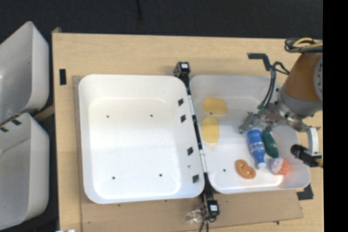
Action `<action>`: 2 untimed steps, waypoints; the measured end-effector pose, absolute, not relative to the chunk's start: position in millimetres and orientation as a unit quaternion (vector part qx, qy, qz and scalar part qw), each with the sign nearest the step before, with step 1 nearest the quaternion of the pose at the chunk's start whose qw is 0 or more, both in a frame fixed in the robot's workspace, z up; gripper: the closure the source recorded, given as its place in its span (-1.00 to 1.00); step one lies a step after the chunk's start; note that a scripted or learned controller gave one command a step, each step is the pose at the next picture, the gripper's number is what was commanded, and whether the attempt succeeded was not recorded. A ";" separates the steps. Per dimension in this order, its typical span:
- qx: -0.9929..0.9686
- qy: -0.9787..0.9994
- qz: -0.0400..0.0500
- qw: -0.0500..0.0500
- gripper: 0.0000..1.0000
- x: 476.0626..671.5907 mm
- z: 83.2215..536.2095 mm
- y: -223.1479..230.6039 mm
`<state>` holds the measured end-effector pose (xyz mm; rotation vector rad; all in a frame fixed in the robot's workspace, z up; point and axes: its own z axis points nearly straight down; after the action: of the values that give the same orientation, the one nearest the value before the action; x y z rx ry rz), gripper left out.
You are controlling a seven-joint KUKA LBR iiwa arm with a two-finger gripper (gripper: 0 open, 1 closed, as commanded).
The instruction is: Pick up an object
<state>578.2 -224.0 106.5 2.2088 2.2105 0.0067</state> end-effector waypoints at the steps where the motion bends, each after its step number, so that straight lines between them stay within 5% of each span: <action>1: 0.706 0.708 0.002 0.009 -1.00 563.2 106.3 -181.1; 2: 0.708 0.706 0.000 0.004 -1.00 560.1 137.5 -231.8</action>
<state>560.1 -231.8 137.5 2.2185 2.2125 0.0012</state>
